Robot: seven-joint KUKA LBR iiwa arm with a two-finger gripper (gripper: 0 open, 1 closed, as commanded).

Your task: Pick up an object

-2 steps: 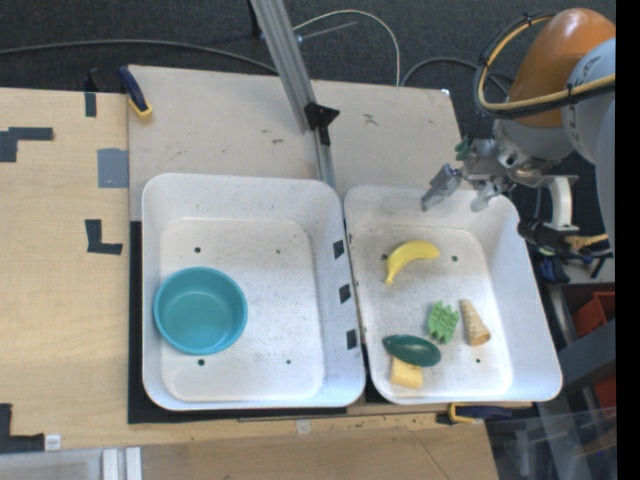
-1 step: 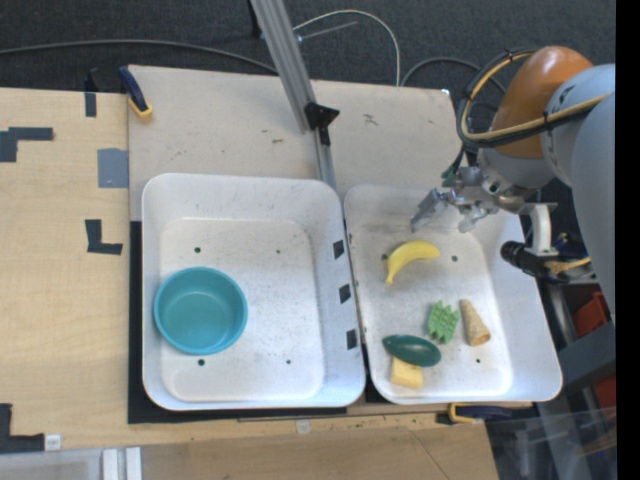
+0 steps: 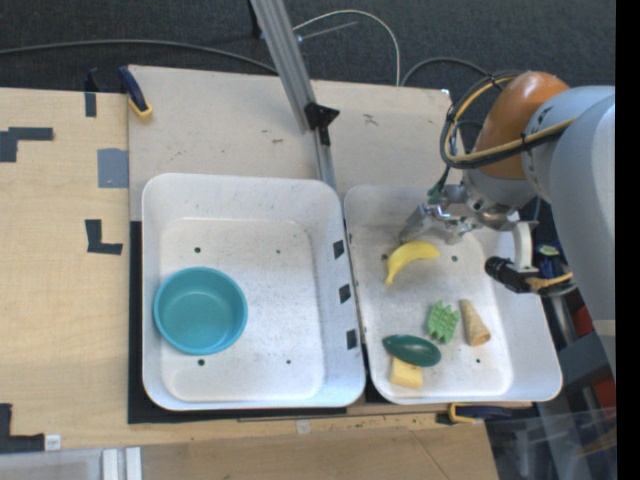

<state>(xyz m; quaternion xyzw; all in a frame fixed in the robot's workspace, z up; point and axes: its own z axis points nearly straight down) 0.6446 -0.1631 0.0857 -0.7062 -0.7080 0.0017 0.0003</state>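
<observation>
In the right bin (image 3: 520, 368) lie a yellow banana (image 3: 410, 258), a green ridged piece (image 3: 442, 320), a tan cone-shaped piece (image 3: 474, 323), a dark green oval piece (image 3: 412, 349) and a small yellow block (image 3: 406, 373). My gripper (image 3: 436, 222) is low over the far part of this bin, just behind and to the right of the banana. Nothing is visibly held in it.
The left bin (image 3: 250, 208) holds a blue bowl (image 3: 200, 310) in its near left corner. A grey slanted pole (image 3: 290, 58) rises behind the ridge between the bins. The arm's body fills the space to the right of the right bin.
</observation>
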